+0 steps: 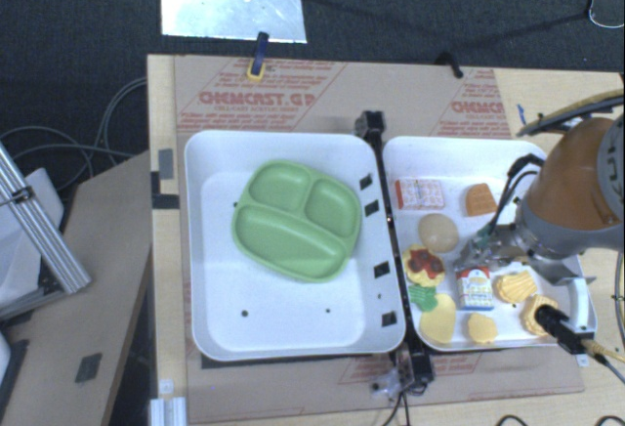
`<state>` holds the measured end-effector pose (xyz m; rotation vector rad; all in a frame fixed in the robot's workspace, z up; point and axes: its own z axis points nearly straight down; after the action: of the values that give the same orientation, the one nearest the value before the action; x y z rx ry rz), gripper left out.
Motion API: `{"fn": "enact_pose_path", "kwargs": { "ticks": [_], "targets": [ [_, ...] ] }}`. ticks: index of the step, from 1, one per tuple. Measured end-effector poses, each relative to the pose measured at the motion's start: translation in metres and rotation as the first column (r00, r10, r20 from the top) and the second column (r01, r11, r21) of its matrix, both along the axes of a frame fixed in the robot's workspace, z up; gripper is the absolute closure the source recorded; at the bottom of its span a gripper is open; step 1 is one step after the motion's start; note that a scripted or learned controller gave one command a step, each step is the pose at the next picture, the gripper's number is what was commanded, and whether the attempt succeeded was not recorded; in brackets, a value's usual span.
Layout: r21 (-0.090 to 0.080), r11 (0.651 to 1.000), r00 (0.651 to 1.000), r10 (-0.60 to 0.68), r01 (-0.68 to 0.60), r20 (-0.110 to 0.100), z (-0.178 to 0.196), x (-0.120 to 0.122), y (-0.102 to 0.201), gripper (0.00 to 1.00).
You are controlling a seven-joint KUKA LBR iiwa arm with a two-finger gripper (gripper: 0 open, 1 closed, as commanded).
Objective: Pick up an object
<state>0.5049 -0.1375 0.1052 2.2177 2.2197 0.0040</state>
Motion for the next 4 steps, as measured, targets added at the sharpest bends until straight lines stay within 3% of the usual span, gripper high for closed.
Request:
{"fn": "enact_pose_path", "kwargs": {
  "ticks": [3,4],
  "targets": [
    [-0.001,1.000,1.000,0.004,-0.004,0.002,0.121,0.003,-0.008,1.00],
    [0.001,1.000,1.000,0.009,-0.009,0.000,0.111,0.031,0.040,1.00]
  ]
}}
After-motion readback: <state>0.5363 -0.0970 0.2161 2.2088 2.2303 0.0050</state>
